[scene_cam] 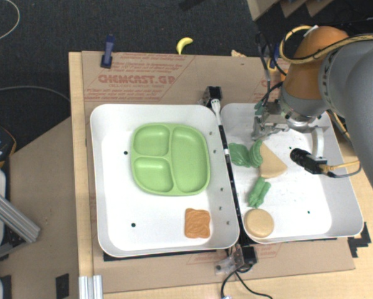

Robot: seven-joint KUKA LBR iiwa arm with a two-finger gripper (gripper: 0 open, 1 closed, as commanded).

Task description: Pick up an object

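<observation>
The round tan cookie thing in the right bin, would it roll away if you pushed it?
Probably not. The round tan piece lies flat like a disc, so it would likely slide. It sits near the bin's front wall, which should stop it. It looks stiff, like toy food.

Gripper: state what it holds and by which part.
Cannot be told. The gripper sits low in the right bin, just above the green pieces and the tan wedge, its fingertips unclear.

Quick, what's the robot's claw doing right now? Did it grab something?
Gripper: hanging over the right bin, just above the green toys; nothing seen between its fingers, and open or shut cannot be told.
</observation>
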